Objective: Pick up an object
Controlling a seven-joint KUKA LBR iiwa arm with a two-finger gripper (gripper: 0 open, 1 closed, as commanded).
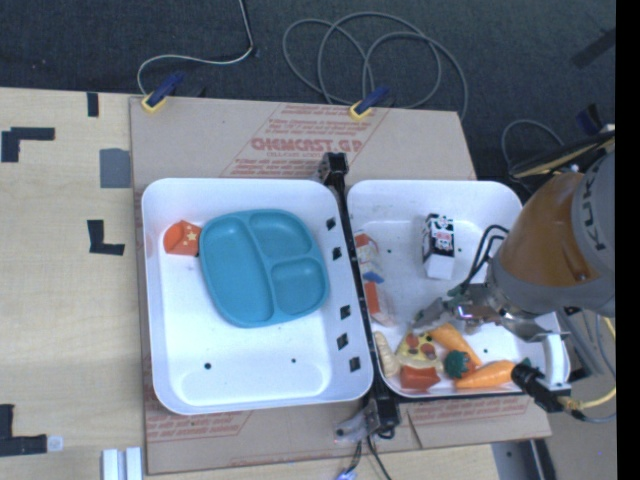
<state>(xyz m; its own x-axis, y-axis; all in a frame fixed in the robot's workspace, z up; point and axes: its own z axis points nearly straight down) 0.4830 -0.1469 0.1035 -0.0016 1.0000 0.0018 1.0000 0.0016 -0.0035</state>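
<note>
On your cardboard-covered bench, the right shallow white bin holds an orange plastic carrot lying lengthwise left-right just below the gripper, whose finger state I cannot tell.

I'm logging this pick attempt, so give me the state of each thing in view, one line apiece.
Blue three-compartment plastic tray: flat in the left white bin, tilted askew.
Small orange-red toy: resting against the blue tray's left edge.
Black-and-white small carton: lying free in the right white bin.
Orange plastic carrot: lying by the right bin's near rim.
Gripper: low over the toy food pile, grip unclear.
</note>
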